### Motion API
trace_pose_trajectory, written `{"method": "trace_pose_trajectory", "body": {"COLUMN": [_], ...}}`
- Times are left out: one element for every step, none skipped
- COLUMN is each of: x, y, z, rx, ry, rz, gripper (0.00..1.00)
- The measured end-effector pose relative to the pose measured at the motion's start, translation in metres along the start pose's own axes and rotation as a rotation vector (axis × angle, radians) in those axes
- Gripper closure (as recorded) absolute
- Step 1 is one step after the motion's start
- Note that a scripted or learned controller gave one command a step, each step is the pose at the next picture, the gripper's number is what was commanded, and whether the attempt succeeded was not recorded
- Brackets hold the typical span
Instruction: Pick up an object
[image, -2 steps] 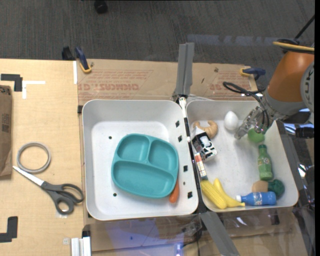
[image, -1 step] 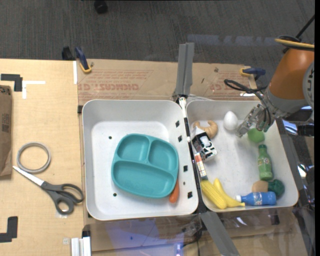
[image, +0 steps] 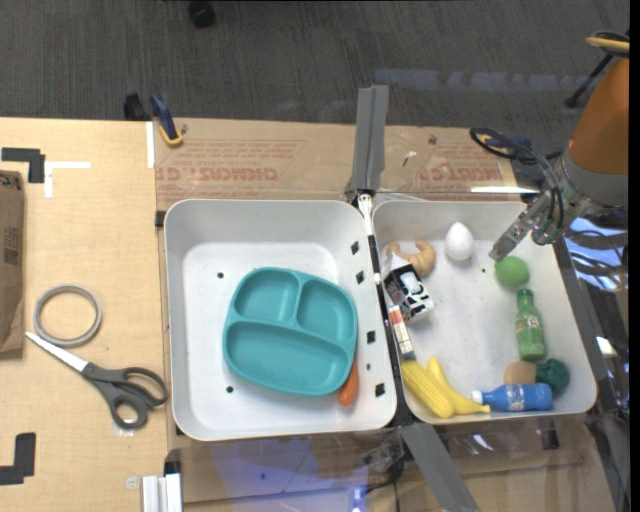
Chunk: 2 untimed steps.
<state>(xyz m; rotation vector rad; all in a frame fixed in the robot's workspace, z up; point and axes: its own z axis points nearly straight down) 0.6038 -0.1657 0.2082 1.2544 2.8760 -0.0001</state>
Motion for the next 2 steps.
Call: {"method": "trace_pose_trajectory", "body": {"x": [0.052, 0.055], "y": [-0.009, 0.030], "z": [0.101, 0.116], "rx": [0.001, 0.001], "ry": [0.004, 0.002], "rz": [-0.193, 0.007], "gripper": [1.00, 1.00]}}
